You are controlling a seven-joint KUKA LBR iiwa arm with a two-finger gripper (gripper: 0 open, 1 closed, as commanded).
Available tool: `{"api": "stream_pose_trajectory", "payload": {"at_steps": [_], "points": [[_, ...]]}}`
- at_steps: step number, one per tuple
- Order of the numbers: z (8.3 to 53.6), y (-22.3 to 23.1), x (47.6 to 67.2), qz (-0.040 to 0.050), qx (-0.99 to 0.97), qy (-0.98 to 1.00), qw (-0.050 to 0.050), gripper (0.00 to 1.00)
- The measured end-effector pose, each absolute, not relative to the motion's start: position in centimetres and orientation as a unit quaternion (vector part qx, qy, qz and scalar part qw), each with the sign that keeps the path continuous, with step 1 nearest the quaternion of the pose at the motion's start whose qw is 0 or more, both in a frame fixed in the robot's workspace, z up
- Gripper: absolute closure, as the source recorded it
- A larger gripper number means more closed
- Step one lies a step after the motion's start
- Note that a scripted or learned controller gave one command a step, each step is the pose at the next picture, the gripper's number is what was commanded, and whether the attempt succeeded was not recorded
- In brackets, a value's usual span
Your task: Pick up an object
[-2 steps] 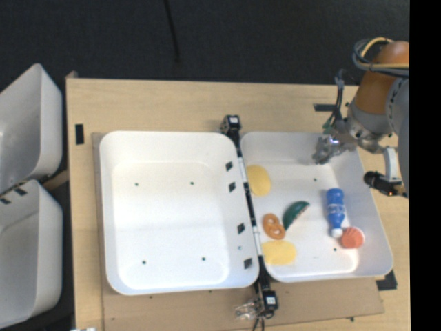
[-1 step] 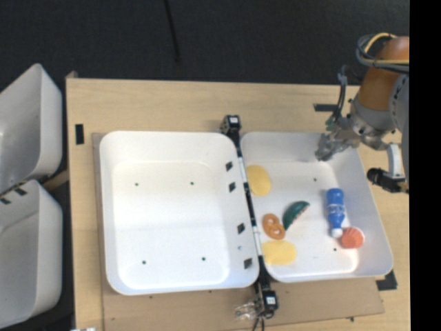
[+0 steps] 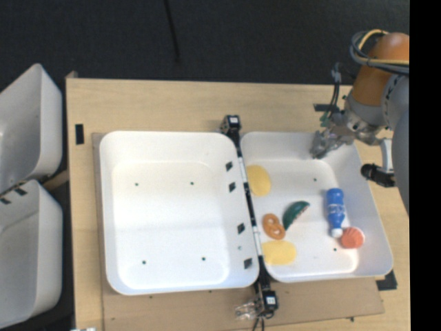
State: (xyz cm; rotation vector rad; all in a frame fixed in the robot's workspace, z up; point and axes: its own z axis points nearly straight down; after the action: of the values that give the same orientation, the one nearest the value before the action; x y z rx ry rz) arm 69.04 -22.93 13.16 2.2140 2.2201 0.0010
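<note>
In the camera view, the wooden bench (image 3: 172, 105) carries two shallow white plastic bins side by side. The left bin (image 3: 110, 205) has only small dark dots on its floor. The right bin (image 3: 372, 247) holds six small things. A pale yellow round piece (image 3: 258, 181) lies near the wall between the bins. Below it lies an orange pretzel-shaped ring (image 3: 273, 227), and just beside that ring is a dark green curved leaf-like piece (image 3: 295, 213). A second yellow flat piece (image 3: 279, 252) lies at the near edge, touching the ring. To the right, a blue bottle with a white cap (image 3: 335, 209) lies on its side, its cap next to an orange round piece (image 3: 353, 238).

The grey gripper (image 3: 322, 145) hangs over the far right corner of the right bin, well apart from all these things. Nothing is seen between its fingers; how wide they stand I cannot tell.
</note>
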Motion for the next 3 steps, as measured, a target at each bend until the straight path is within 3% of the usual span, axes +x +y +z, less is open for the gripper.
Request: {"api": "stream_pose_trajectory", "payload": {"at_steps": [1,3], "points": [[10.3,-23.0,69.0,-0.0006,0.705,0.709,0.002,1.0],[13.0,-23.2,69.3,0.0003,0.704,0.71,0.009,1.0]]}}
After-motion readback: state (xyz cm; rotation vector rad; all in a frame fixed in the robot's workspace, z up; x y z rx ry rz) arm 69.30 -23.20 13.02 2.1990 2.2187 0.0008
